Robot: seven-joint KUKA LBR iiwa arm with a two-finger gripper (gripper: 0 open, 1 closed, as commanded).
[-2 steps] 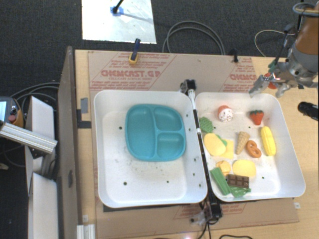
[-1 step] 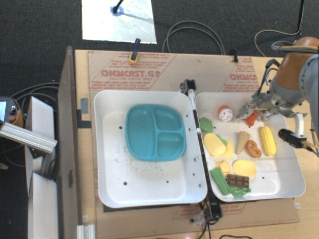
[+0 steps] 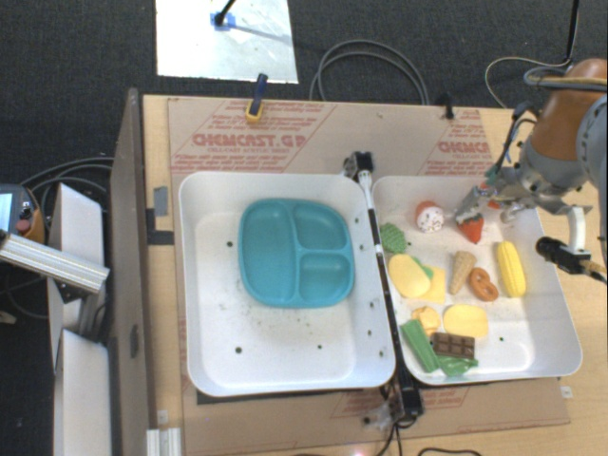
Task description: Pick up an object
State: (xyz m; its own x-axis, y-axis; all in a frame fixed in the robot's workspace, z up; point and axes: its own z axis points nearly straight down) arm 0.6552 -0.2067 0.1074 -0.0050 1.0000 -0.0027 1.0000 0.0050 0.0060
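My gripper hangs over the far part of the right bin, below the grey wrist and orange band. A small red piece lies right under its tip, and I cannot tell whether the two touch. To the left of it sits a white and red round piece. Closer to the front lie a yellow corn cob, a brown pretzel, a tan cone, two yellow pieces, green pieces and a chocolate bar.
The left bin holds a teal divided plate. A black-tipped part of the arm juts over the right bin's right side. Cables loop on the bench behind the bins.
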